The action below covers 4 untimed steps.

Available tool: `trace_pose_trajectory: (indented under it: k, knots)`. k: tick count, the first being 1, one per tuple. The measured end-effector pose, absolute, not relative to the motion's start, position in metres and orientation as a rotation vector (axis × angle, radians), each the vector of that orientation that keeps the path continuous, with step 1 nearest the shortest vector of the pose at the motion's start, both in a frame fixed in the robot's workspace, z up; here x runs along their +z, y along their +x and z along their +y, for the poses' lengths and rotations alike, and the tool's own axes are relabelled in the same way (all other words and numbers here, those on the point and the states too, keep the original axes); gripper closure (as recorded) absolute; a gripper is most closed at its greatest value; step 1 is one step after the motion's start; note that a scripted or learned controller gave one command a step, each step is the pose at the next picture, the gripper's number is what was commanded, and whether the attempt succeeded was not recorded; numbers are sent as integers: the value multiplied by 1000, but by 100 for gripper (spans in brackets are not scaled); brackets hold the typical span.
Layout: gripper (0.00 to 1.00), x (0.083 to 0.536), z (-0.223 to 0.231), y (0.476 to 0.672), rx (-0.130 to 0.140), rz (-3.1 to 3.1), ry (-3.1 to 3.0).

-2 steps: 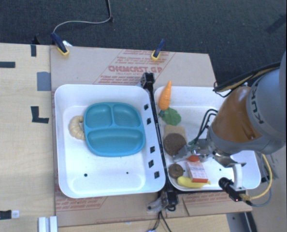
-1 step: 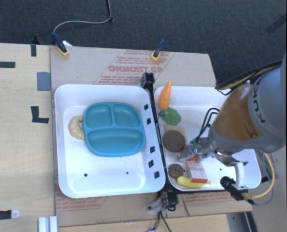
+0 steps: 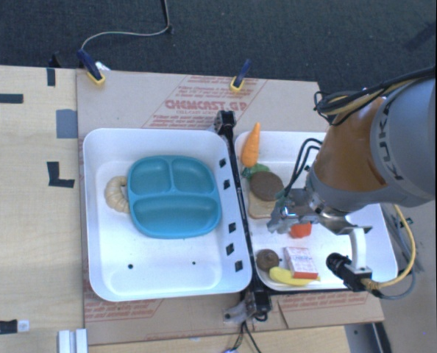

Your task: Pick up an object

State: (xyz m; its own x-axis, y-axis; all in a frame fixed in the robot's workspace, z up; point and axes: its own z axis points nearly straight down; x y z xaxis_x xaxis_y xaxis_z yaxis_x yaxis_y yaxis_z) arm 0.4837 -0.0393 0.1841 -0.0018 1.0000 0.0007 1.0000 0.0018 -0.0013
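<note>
My gripper [image 3: 286,221] is low over the middle of the right bin [image 3: 384,248], with the grey and orange arm above it covering much of the bin's right half. A small red object [image 3: 301,231] lies just beside the gripper on its right, partly hidden under the wrist. To the left of the gripper sit a brown round patty [image 3: 265,185] and a tan slice [image 3: 259,207]. An orange carrot [image 3: 251,145] lies at the bin's far left corner. Near the front edge are a brown lump [image 3: 266,258], a yellow banana [image 3: 288,276] and a red and white box [image 3: 301,261].
The left bin [image 3: 108,271] bears a blue divided plate [image 3: 174,197], and a tan ring-shaped pastry [image 3: 116,194] lies against its left side. A black divider with clips [image 3: 232,197] separates the bins. Yellow clamps [image 3: 93,68] hold the cardboard at the back.
</note>
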Motion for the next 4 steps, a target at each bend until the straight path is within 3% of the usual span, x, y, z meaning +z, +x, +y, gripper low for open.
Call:
trace_pose_trajectory:
  k: [1,2,3,4]
  knots:
    - [0,184,-40,484,1,-2222,-2219]
    - [0,86,-118,500,0,-2222,-2224]
    - [0,86,-106,557,-3,-2225,-2223]
    - [0,86,-104,598,-2,-2225,-2223]
